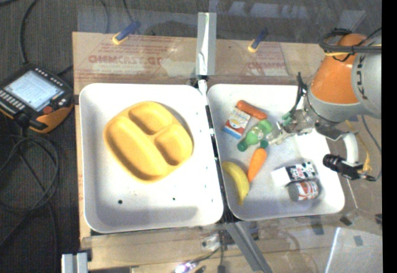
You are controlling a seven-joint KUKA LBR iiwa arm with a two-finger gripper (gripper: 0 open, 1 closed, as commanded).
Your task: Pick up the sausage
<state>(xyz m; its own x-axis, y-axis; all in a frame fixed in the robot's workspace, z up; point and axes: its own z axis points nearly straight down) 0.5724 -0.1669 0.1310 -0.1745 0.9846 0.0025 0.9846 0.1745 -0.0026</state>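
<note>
Sausage (pixel 250 109) beside carton (pixel 237 121), bottle (pixel 255 134); jaws (pixel 275 138) (state unclear) near bottle.

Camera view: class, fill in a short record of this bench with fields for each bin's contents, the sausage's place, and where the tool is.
left bin: yellow divided plate
right bin: sausage, small carton, green bottle, carrot, banana, can, small box
sausage place: far part of right bin, beside the carton
tool: low over right bin, by the green bottle
</note>
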